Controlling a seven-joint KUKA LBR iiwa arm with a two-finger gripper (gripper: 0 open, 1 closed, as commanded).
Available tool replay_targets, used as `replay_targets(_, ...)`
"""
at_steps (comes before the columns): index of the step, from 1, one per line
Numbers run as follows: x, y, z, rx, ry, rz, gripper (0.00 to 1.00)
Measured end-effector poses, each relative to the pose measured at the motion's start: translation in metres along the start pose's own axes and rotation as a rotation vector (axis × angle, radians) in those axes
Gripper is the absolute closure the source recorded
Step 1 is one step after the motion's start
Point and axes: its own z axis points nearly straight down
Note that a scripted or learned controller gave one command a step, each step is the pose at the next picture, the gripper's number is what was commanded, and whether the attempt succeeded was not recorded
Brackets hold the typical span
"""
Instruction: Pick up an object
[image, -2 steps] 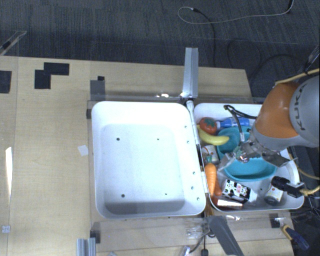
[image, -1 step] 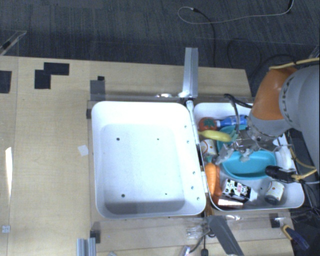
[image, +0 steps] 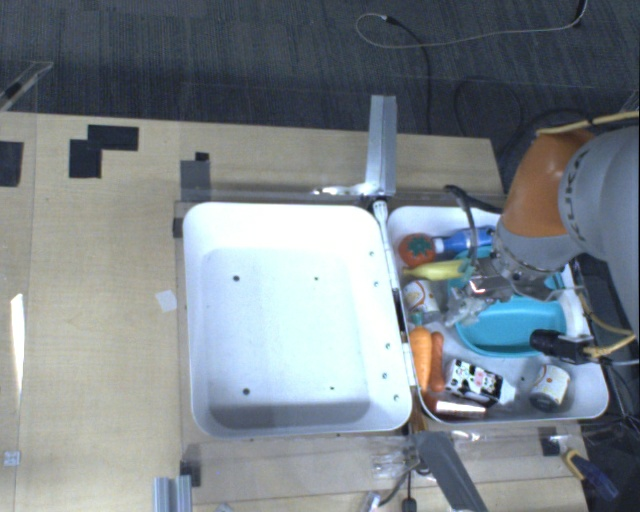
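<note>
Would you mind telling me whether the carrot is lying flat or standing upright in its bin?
Lying flat. The carrot rests lengthwise along the right bin's left wall, near the front.

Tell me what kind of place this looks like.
Probably a robotics lab bench set up for grasping trials. A grey arm with an orange band reaches over two white bins; the right bin holds small mixed items such as a carrot and a blue dish. A loose cable lies on the dark carpet.

The right bin (image: 598, 402) is crowded: a carrot (image: 426, 360) along its left wall, a yellow banana (image: 437, 270) near the far-left corner, a turquoise bowl (image: 510, 326) at centre.
</note>
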Motion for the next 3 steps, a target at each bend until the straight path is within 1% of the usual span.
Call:
replay_targets(1,0.060,-0.033,-0.082,-0.154,-0.066,-0.011,1.00)
replay_targets(2,0.064,-0.113,-0.125,-0.154,-0.067,-0.021,1.00)
replay_targets(3,0.065,-0.113,-0.133,-0.152,-0.066,-0.024,1.00)
